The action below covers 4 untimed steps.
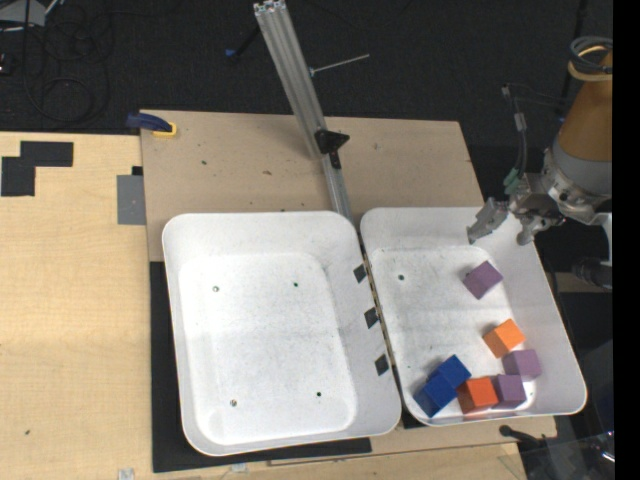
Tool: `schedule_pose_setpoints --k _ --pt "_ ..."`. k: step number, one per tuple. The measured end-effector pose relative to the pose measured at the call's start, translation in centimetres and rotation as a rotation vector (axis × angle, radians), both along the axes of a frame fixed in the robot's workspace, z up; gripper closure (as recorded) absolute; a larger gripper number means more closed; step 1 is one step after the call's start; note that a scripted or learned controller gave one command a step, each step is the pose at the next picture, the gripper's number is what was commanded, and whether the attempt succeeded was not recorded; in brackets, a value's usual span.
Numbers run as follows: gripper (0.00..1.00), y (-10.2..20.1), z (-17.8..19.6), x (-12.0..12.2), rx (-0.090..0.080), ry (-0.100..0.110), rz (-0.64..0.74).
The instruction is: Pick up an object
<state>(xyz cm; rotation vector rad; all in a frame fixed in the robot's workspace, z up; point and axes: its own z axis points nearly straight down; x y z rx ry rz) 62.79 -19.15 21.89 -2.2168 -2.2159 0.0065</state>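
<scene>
From the overhead camera I read no brand, label or writing anywhere. The grey arm with its orange band (590, 103) enters at the upper right of the frame, and its two-finger claw (508, 223) hangs over the top edge of the right shallow white bin (420, 308), fingers spread with nothing between them. Just below the claw, apart from it, lies a purple foam cube (482, 279). Toward the lower right of that bin I see an orange cube (504, 337), a second purple cube (522, 364), a blue block (442, 385), a red-orange cube (479, 394) and a third purple cube (511, 390), clustered close together. The left white bin (262, 328) sits beside it on the tan wooden surface (240, 163). A slanted aluminium rail (298, 88) crosses the upper middle.
</scene>
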Motion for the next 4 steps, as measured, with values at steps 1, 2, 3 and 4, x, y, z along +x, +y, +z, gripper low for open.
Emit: schedule_pose_setpoints --k 1,2,3,4 --pt "0.00 0.6 -6.4 0.1 0.000 0.001 0.003" --pt "0.00 0.4 -10.0 0.2 -0.008 -0.014 0.001" --pt "1.00 0.4 -8.8 0.2 -0.006 -0.016 -0.001" --pt "1.00 0.7 -4.2 1.0 -0.003 -0.011 0.002"
